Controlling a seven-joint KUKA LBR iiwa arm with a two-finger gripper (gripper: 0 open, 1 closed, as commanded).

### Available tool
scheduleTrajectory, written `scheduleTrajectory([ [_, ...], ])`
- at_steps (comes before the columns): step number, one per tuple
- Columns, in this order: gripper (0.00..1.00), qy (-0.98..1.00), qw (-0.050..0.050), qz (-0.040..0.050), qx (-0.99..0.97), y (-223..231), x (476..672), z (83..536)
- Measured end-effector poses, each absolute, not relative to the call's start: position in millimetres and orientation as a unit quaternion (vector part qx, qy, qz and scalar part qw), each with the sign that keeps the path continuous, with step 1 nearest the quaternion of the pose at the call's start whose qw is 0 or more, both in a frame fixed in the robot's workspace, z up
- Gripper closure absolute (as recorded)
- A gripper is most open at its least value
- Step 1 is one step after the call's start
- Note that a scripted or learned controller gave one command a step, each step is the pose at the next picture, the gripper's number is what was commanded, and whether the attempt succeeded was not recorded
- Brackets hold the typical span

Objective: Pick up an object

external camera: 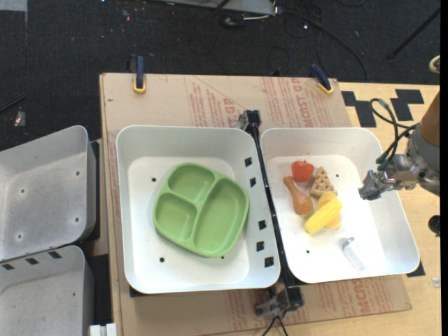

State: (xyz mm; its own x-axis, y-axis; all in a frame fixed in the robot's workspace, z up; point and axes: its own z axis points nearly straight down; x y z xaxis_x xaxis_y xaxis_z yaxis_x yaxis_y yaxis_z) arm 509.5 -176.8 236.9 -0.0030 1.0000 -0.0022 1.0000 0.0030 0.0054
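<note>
The right bin (392,257) holds a small pile of toy food: a red tomato (302,170), a tan waffle wedge (321,181), a brown drumstick (299,196) and a yellow corn cob (323,216). A small clear plastic piece (352,250) lies nearer the front. My gripper (371,187) hangs over the right side of this bin, to the right of the pile and apart from it. Nothing shows between its fingers.
The left bin (133,257) carries a green divided plate (201,208). A black divider (262,187) runs between the bins. Blue and yellow clamps (139,74) pin the cardboard base at the back. White trays (42,187) lie off to the left.
</note>
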Motion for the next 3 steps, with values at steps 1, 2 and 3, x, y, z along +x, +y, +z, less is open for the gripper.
scheduleTrajectory([
  [1,1.0,0.709,0.0,0.0005,0.705,-125.0,525.2,237.0],
  [2,1.0,0.709,-0.001,-0.0004,0.705,-74.7,521.2,228.4],
  [3,1.0,0.71,0.0,0.0005,0.705,-25.2,529.0,237.9],
])
